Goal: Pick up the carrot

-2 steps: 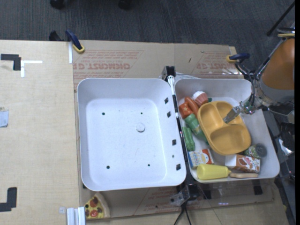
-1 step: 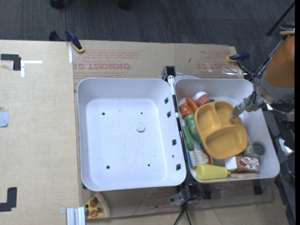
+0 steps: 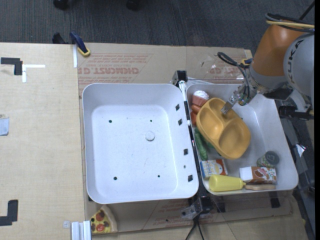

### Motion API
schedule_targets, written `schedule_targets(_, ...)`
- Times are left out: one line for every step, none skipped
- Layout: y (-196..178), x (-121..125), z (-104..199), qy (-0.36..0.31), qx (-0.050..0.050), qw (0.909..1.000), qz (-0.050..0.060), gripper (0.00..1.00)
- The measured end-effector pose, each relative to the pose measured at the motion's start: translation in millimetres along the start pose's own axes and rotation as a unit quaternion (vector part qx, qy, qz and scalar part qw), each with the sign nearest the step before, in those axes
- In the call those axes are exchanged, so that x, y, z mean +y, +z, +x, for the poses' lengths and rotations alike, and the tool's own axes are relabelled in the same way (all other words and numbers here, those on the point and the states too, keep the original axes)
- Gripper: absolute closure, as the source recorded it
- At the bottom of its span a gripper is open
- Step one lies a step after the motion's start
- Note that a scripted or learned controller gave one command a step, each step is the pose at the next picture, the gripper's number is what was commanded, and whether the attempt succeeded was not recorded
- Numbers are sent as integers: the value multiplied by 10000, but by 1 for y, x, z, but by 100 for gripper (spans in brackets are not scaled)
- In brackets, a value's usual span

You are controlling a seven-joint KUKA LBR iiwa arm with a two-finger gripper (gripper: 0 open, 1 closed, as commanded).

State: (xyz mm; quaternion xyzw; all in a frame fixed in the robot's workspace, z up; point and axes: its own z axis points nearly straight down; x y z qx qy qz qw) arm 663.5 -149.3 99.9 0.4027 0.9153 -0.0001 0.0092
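Camera view: fixed above the bench, looking down at a slant on two white bins side by side.
Left bin: a shallow white tray with a few dark dots and a small round mark near its middle.
Pizza toy: a slice-shaped piece lying on the cardboard just below the left bin's lower left corner.
Right bin: holds all the clutter, packed toward its left wall and its near edge.
Carrot: an orange-red piece against the right bin's left wall, near the far end, mostly hidden under the yellow bowl's rim (little of it shows, so its full shape cannot be told).
Green item: a thin green thing along the same wall, just below the carrot.
Yellow bowl: a two-part dish, tilted, lying over the carrot's right side.
Yellow bottle: on its side along the bin's near edge.
Gripper: over the bowl's far rim, right of the carrot and apart from it, with the bowl between them; whether it is open or closed cannot be told, and nothing shows in its grasp.
Arm: grey with an orange band, entering from the upper right.
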Motion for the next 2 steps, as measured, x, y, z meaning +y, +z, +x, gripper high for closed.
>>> schedule_targets(0, -1, 0, 6, 7, 10000, 13, 0)
schedule_targets(-3, -30, 55, -408, -62, 9991, 26, 0)
